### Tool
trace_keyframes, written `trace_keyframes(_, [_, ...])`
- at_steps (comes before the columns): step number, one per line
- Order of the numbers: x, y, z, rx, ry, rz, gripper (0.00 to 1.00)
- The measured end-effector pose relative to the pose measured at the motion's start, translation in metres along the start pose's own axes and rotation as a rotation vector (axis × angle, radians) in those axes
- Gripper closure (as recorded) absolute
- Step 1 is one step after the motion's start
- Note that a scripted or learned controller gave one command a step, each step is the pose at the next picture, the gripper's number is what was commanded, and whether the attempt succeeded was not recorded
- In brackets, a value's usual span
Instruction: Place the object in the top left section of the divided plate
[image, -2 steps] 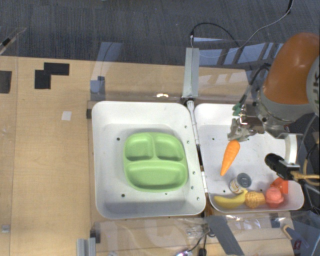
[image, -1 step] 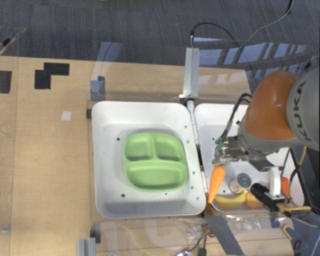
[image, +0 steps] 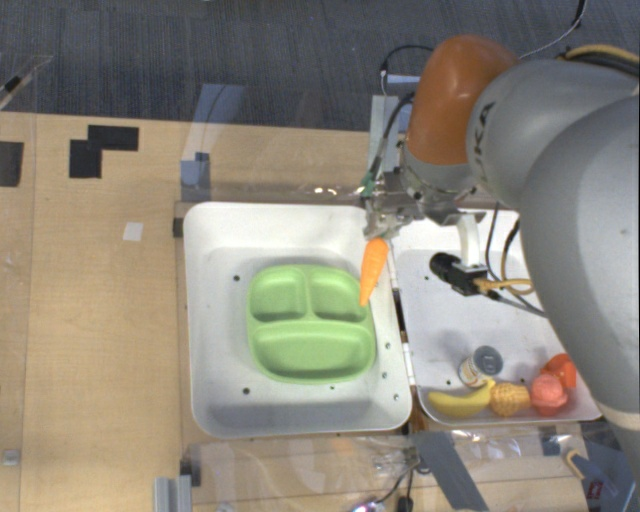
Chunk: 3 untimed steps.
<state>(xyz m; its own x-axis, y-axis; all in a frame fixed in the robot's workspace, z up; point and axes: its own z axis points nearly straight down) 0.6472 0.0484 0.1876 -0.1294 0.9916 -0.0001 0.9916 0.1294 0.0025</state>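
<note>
Hanging from the gripper (image: 385, 226), which clasps its top, the carrot (image: 372, 269) sits above the green divided plate's (image: 310, 335) right edge; its top left section awaits, placement undone.

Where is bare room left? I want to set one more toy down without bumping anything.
Free: the left bin floor left of the green divided plate, and the right bin floor below the gripper. Crowded: the right bin's near corner, with banana and other toy food.
</note>
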Motion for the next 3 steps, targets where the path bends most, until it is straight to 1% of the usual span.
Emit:
trace_keyframes(1, [0.076, -0.045, 0.02, 0.003, 0.0, 0.244, 1.0])
trace_keyframes(2, [0.165, -0.017, -0.021, 0.001, 0.001, 0.366, 1.0])
trace_keyframes(3, [0.134, -0.082, -0.078, 0.0, 0.0, 0.255, 1.0])
